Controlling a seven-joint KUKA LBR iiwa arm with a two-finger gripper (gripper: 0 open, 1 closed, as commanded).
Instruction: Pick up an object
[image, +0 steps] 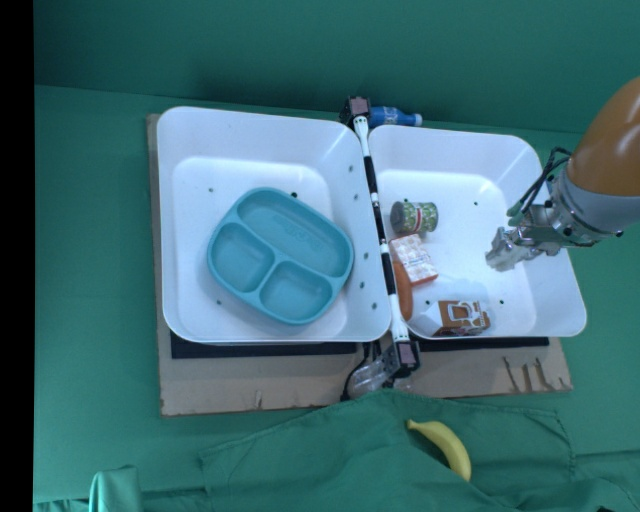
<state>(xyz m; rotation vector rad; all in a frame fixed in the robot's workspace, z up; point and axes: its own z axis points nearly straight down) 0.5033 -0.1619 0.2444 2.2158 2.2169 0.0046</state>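
Camera view puts the metal two-finger gripper (503, 252), finger state indiscernible, right of centre over the right white bin (540, 165), seemingly positioned to descend toward the small green-labelled can (414, 216).

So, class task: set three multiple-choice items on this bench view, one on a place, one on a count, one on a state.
1. Where does the teal plastic divided plate lie?
A. left white bin
B. right white bin
C. green cloth

2. How many compartments has the plate?
A. two
B. three
C. five

3. How does the small green-labelled can lie?
A. on its side
B. upside down on the plate
C. between the end effector's fingers

Key: 1 A, it fills the left bin's floor; 2 B, one long and two smaller; 3 A, its round end faces sideways.
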